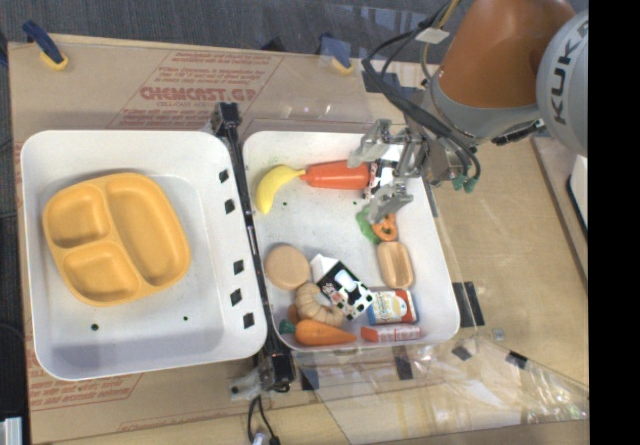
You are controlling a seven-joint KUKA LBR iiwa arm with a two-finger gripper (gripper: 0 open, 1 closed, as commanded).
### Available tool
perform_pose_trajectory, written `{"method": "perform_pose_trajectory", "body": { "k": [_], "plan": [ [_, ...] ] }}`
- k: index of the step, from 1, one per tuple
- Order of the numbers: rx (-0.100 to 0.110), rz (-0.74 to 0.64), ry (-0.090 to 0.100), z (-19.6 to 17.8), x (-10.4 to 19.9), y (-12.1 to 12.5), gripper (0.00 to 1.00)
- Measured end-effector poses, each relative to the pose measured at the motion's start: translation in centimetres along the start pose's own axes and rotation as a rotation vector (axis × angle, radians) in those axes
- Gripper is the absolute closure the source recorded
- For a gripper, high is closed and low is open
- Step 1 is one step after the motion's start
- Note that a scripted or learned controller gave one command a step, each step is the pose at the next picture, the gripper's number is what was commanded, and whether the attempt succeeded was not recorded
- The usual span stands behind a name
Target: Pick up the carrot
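target: carrot (336,174), lying flat on the floor of the right bin (437,233), long axis running away from the fingers toward the banana (273,185); its green-top end is the end nearest the fingers
gripper: gripper (384,171) low over the far part of the right bin, right at the carrot's near end
fingers: apart; one finger (375,145) on the far side of the carrot's end, the other on the near side, so the end sits between them or just short of them. Can't tell contact from this angle
grasp: not closed on anything yet, judging by the gap
lift: not done, carrot looks fully seated on the bin floor
second carrot: another carrot (322,334) well away from the fingers at the near edge of the same bin, wedged in with a milk carton (346,290), bottle (392,306) and bread (394,263); untouched
close to fingers: small green-orange piece (378,227) just on the near side of the lower finger, apart from the carrot; could get clipped on closing
far from fingers: yellow tray (115,235) in the left bin (40,153), across the divider, not in play
progress: approach and straddle look done; close, lift and hold are left. Call it about a third in
risk: grip is on the tapered end, not mid-body; carrot may pivot or slip out on lift
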State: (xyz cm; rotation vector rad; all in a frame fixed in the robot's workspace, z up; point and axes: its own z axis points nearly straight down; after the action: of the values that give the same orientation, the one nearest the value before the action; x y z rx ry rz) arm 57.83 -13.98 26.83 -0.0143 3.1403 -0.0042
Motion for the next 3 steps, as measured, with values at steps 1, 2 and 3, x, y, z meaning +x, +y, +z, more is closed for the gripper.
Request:
{"method": "perform_pose_trajectory", "body": {
  "k": [1,2,3],
  "plan": [
    [-0.004,0.156,0.011,14.0,-5.4,-3.8,0.00],
    [-0.003,-0.413,0.001,17.6,-4.0,-6.3,0.00],
    [-0.009,-0.790,-0.003,17.6,-1.4,-6.5,0.00]
  ]
}}
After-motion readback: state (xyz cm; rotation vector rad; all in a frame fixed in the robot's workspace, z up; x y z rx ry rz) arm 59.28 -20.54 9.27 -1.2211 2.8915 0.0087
